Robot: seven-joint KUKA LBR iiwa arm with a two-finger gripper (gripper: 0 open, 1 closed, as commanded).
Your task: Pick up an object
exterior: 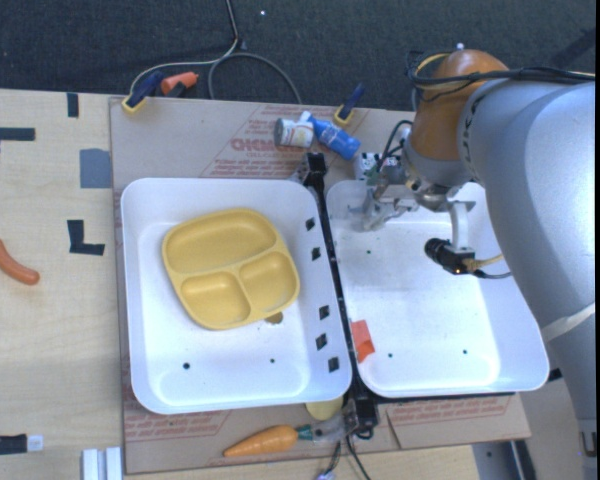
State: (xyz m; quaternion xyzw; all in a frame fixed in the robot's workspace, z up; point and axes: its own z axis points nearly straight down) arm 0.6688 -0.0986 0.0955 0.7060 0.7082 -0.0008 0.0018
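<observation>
left bin (145,268) holds yellow, seemingly 3-part plate (230,266).

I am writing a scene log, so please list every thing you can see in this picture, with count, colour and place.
divided plate: 1, yellow, in left bin
bins: 2, white, side by side on bench
carrot: 1, orange, below left bin
sausage: 1, orange-red, far left on bench
bottle: 1, blue, behind the bins
clamp: 1, yellow, blue and orange, at board's back left corner
arm: 1, grey with orange band, over right bin
gripper: 1, at right bin's back left
</observation>
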